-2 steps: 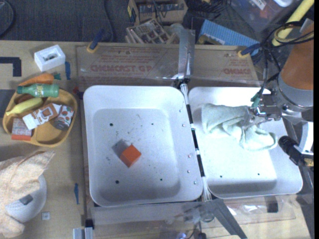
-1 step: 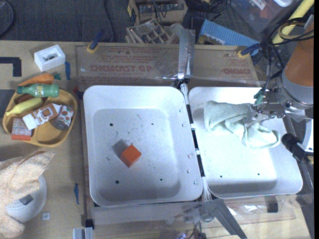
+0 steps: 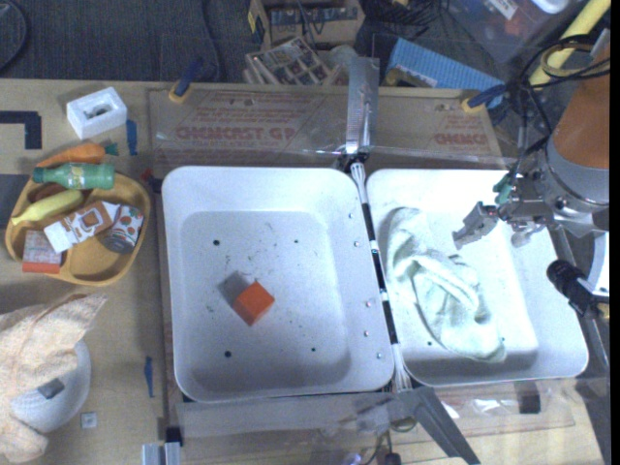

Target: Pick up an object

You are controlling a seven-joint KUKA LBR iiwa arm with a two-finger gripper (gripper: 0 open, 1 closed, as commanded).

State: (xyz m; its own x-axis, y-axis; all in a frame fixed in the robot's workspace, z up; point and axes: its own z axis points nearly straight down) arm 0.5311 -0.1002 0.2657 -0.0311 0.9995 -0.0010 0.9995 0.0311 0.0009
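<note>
The gripper (image 3: 475,227) hovers with jaws apart and empty above the right bin (image 3: 557,356), just beside the crumpled pale cloth (image 3: 441,289) lying there, so a clean pick probably means descending onto a raised fold before closing.

Block (image 3: 255,301) left bin (image 3: 184,201), cloth (image 3: 441,289) right.

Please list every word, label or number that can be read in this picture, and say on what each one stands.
Red print on the clear panel behind the bins: blurred, not readable with certainty.
Red print on the panel's right part: blurred, unreadable.
Labels on the packets in the wooden bowl: too small to read.
Green bottle label: unreadable.
</note>
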